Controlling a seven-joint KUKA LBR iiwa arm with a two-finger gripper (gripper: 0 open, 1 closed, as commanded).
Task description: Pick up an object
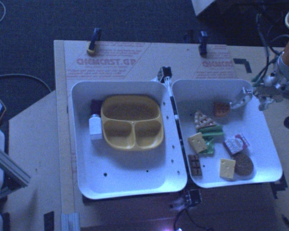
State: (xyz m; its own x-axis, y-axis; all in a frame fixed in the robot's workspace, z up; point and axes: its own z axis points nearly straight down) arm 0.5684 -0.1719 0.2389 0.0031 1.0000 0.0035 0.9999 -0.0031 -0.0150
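The right bin [269,143] holds several toy foods: an orange piece [221,109], a pizza slice [201,119], a green vegetable [212,132], two cheese blocks [197,142] [227,168], a red and white box [236,144], a brown cookie [244,165] and a chocolate bar [195,165]. My gripper [250,102] hangs over the bin's far right corner, just right of the orange piece. Its fingers are spread open and nothing sits between them.
The left bin [86,177] carries a yellow divided plate [132,121] with a small white bottle [95,127] at its left side. Two clamps [93,41] [202,43] grip the board's far edge. Cables hang at the far right near the arm.
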